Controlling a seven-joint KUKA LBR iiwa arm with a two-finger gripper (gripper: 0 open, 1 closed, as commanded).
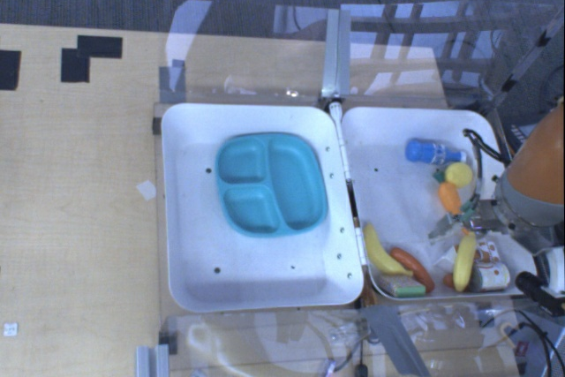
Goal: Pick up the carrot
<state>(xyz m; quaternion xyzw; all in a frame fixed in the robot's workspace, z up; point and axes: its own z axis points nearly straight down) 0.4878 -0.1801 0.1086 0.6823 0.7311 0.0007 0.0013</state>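
Observation:
The carrot (pixel 449 198), a short orange piece, lies in the right bin (pixel 388 146) near its right side, just below a yellow lemon (pixel 458 174). My gripper (pixel 460 222) reaches in from the right and sits low over the bin, right at the carrot's lower end and above a long yellow fruit (pixel 464 259). The grey wrist with its orange band (pixel 540 156) hides the bin's right wall. The gripper's metal parts blur together against the objects.
The right bin also holds a blue bottle (pixel 433 152), a banana (pixel 381 252), a red sausage (pixel 413 267), a green block (pixel 408 288) and a white can (pixel 491 271). A teal divided plate (pixel 269 183) lies in the left bin (pixel 185 260).

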